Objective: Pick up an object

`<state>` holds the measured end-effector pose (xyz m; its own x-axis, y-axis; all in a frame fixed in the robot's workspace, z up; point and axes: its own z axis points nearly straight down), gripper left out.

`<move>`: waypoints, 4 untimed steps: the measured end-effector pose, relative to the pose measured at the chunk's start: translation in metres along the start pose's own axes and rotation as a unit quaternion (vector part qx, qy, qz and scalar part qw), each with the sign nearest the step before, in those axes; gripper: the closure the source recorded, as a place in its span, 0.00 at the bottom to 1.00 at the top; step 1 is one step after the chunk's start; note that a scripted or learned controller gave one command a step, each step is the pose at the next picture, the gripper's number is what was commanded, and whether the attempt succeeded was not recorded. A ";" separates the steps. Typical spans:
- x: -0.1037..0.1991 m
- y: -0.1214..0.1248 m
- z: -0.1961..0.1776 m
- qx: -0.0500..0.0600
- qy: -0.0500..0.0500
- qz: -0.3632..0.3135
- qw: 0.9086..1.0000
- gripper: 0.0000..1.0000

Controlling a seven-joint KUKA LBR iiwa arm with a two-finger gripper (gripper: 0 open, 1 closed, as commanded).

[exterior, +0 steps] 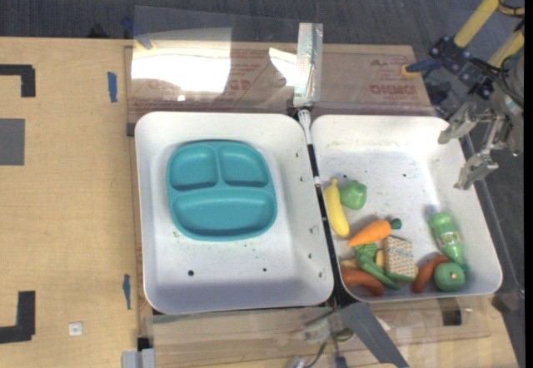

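A tan bench carries two shallow white bins side by side. The left white bin (158, 275) holds a teal divided plastic plate (221, 191). The right white bin (391, 146) has toy food heaped at its near edge: a yellow plastic banana (336, 208), an orange toy carrot (371, 231) and a green toy bottle (446, 233), leaving its far half open. The metal two-finger gripper (477, 154) hovers at the right rim, jaws spread and holding nothing.

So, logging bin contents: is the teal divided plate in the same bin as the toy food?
No, the teal plate lies in the left bin; the toy food is in the right one.
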<state>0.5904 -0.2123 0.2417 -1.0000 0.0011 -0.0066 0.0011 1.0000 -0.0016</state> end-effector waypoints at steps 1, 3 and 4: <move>-0.002 -0.009 0.145 -0.003 0.005 -0.084 0.996 0.00; 0.037 -0.008 0.139 0.002 -0.009 -0.086 0.996 1.00; 0.006 0.027 0.152 0.001 -0.002 -0.241 0.970 1.00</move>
<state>0.5853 -0.1853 0.0895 -0.8839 -0.4675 -0.0089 -0.4675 0.8840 -0.0066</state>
